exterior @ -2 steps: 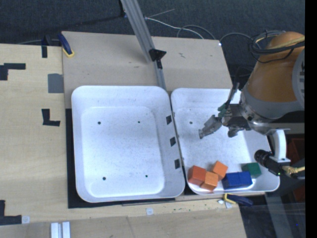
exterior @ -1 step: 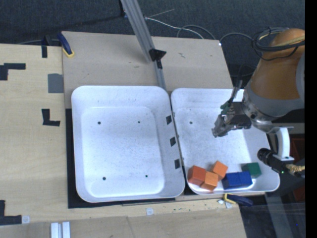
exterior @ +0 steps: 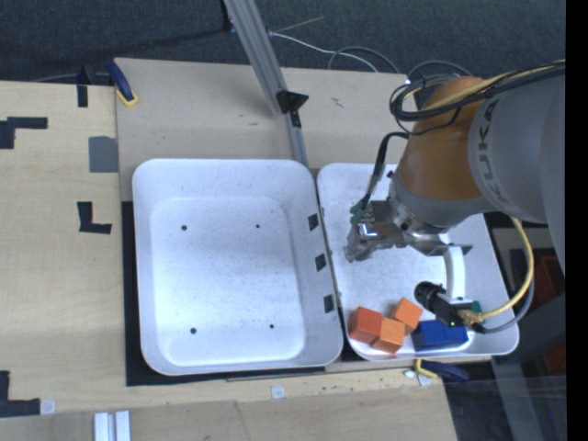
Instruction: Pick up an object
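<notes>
In the right bin (exterior: 349, 191), my gripper (exterior: 361, 243) hangs low near the left wall, its metal fingers pointing down at the bin floor. Nothing shows between them. Three orange blocks (exterior: 367, 323) (exterior: 408, 313) (exterior: 390, 335) cluster at the bin's front edge, below and slightly right of the gripper. A blue block (exterior: 439, 336) lies just right of them. The grey arm with its orange band (exterior: 441, 163) covers the bin's back right part.
The left bin (exterior: 220, 265) stands beside the right one, sharing a raised rim with black clips (exterior: 322, 260). A slanted metal pole (exterior: 266, 62) rises behind the bins. Cables loop around the arm's wrist and down toward the blue block.
</notes>
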Controlling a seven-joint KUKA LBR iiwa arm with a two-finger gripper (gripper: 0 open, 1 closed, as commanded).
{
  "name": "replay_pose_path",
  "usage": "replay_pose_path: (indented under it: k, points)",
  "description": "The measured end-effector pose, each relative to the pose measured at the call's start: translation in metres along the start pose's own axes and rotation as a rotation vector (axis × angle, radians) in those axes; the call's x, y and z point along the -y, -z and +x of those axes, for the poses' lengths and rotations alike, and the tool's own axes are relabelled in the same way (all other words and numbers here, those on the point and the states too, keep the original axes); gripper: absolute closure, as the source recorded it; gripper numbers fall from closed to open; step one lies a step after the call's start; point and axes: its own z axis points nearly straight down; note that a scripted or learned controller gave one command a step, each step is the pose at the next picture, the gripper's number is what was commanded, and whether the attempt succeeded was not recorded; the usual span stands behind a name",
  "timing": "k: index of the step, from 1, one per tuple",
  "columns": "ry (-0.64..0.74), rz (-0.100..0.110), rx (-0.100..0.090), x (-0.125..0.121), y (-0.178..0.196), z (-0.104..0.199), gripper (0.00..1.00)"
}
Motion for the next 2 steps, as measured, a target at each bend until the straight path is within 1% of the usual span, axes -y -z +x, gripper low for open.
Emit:
replay_pose_path:
  k: [1, 2]
  points:
    - [0.005, -0.005, -0.001, -0.033, -0.022, 0.079, 1.00]
    - [-0.003, -0.014, 0.001, -0.056, 0.047, 0.061, 1.00]
